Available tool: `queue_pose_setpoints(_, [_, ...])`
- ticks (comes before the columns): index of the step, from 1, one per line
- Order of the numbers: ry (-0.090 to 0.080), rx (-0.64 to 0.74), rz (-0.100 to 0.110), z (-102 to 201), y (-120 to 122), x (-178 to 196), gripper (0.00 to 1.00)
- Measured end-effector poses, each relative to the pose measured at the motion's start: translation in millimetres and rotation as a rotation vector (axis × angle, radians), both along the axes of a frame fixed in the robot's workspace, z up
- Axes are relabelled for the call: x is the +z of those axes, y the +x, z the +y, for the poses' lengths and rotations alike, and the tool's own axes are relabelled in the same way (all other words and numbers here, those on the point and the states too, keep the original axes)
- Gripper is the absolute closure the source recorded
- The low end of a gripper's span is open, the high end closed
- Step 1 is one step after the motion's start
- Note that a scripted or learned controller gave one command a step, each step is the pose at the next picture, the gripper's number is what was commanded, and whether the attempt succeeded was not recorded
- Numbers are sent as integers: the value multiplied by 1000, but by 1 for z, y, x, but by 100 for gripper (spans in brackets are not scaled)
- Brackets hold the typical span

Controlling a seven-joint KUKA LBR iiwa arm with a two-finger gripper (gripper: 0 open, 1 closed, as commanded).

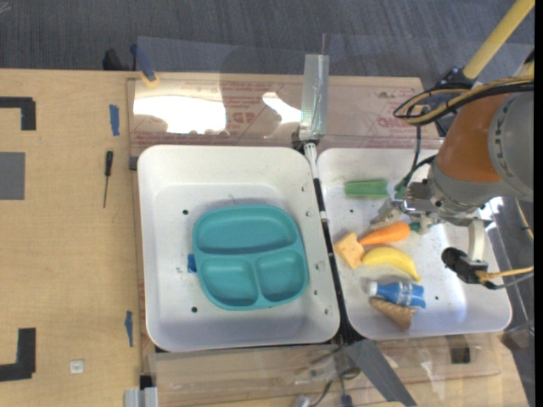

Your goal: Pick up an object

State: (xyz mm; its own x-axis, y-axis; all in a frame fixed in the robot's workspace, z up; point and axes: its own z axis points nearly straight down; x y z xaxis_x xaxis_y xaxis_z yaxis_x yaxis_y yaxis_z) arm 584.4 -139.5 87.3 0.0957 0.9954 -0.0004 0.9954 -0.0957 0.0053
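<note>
The right bin (484, 312) holds several small objects. A green block (366, 188) lies near its far edge. An orange carrot (382, 234) lies slantwise in the middle, above a yellow banana (391, 261). To their left sits an orange cheese wedge (349, 250). Toward the front lie a blue and white bottle (399, 292) and a brown cone-shaped piece (394, 313). My gripper (406, 210) hangs low over the bin just beyond the carrot's right end, between it and the green block. I see nothing held in it.
The left bin (161, 185) holds a teal divided plate (249, 255). A divider wall (322, 227) runs between the bins. The grey arm with its orange band (475, 155) and cables covers the right bin's far right corner. A black part (462, 264) hangs beside the banana.
</note>
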Motion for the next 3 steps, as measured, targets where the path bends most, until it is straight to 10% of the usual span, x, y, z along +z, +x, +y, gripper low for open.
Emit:
queue_pose_setpoints(1, [-1,-1,-6,0,2,12,100])
queue_pose_setpoints(2, [0,61,0,5,24,0,100])
queue_pose_setpoints(3, [2,142,-11,81,-2,123,100])
